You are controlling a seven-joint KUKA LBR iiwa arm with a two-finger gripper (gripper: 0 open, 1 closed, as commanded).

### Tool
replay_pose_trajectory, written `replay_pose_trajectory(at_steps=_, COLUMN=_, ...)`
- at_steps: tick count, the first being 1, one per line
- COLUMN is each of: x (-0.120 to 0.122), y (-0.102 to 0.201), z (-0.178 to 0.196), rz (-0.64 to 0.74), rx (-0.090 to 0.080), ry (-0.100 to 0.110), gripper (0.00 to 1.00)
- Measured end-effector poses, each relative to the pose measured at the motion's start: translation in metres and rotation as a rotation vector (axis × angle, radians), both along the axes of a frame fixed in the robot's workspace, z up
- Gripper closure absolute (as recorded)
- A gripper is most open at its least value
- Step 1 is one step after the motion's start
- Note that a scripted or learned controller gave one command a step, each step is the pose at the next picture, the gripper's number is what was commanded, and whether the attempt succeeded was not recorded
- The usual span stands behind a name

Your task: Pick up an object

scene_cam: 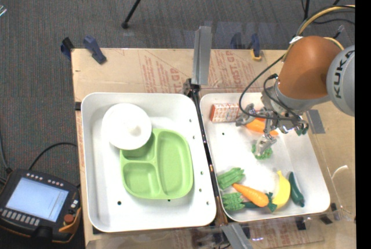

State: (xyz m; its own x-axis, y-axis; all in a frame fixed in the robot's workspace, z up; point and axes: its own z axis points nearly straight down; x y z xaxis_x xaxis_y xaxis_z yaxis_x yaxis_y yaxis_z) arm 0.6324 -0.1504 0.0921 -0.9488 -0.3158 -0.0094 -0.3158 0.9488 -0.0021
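My gripper [267, 136] hangs over the upper middle of the right bin [307, 152], below the arm's orange band [307, 68]. Directly under its tip lies a small pale green vegetable [262, 152]; whether the two touch is unclear. An orange carrot piece [254, 125] sits just left of the gripper body, partly hidden by it. A red and white carton [223, 112] lies at the bin's upper left. Along the front of the bin lie two green bean bundles [231, 176] [232, 201], a carrot [250, 194], a banana [282, 190] and a dark cucumber [296, 189].
The left bin [95, 184] holds a green divided tray [162, 164] with a white bowl [127, 125] overlapping its upper left corner. A grey divider post [201, 59] stands behind the gap between the bins. A teach pendant [37, 202] lies off the bench at lower left.
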Motion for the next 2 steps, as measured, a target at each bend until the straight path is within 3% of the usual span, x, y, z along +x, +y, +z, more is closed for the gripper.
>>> replay_pose_trajectory(at_steps=1, x=0.009, y=0.003, z=0.0, rz=-0.034, rx=0.0, ry=0.001, gripper=0.0)
replay_pose_trajectory(at_steps=2, x=0.01, y=0.002, z=0.012, rz=-0.042, rx=0.003, ry=-0.006, gripper=1.0)
